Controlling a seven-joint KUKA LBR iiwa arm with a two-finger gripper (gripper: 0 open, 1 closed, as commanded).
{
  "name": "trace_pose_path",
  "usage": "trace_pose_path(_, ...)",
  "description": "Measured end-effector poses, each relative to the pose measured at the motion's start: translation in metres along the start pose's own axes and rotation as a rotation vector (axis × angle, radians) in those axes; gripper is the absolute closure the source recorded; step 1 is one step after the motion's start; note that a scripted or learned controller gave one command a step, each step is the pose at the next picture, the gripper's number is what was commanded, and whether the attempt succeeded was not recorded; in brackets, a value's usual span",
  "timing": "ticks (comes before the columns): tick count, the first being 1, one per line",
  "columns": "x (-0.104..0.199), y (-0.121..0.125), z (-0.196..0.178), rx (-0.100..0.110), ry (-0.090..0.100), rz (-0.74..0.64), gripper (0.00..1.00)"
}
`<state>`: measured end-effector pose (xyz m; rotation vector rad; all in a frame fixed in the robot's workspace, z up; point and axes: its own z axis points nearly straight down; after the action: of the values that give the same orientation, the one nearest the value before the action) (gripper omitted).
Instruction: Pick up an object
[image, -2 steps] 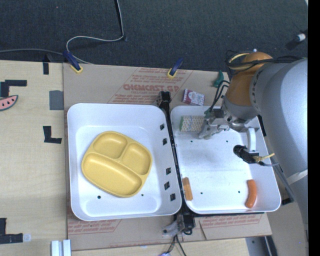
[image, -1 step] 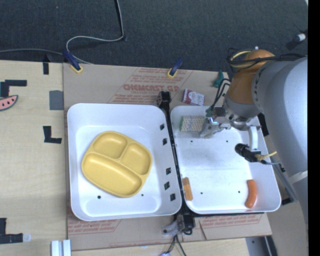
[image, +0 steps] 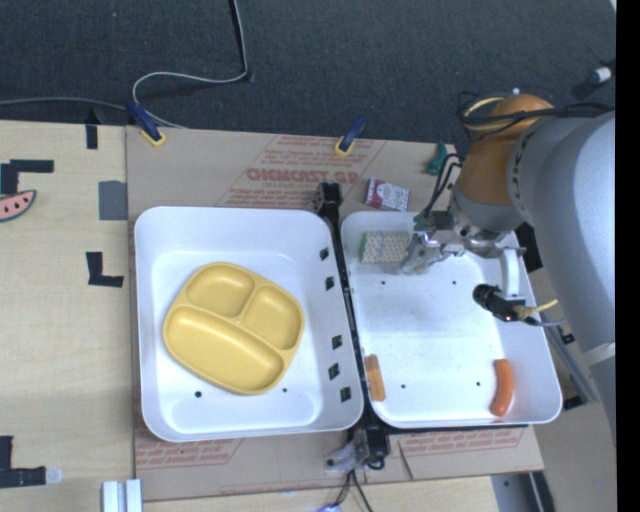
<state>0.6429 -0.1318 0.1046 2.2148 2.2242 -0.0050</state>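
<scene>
Gripper (image: 418, 256) low over right bin (image: 440, 400), far-left corner; finger state cannot tell. Green-speckled sponge (image: 384, 247) just left of it. Orange sausage (image: 502, 387) well nearer camera, near-right corner. Yellow divided plate (image: 233, 327) in left bin (image: 160, 400).

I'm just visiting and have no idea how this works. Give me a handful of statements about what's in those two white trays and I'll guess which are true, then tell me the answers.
1. The yellow divided plate lies in the left bin. True.
2. The plate has a single undivided well. False: it has three compartments.
3. An orange sausage-shaped piece lies near the right bin's front right corner. True.
4. The gripper is over the left bin. False: it is at the back of the right bin, next to a small speckled green block.
5. The small red packet lies inside the right bin. False: it is on the cardboard behind the bins.
</scene>
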Motion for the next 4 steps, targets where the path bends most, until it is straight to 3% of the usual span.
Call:
trace_pose_path(1, 0.028, 0.022, 0.020, 0.018, 0.000, 0.005, 1.00)
trace_pose_path(4, 0.028, 0.021, -0.008, 0.021, -0.007, 0.001, 1.00)
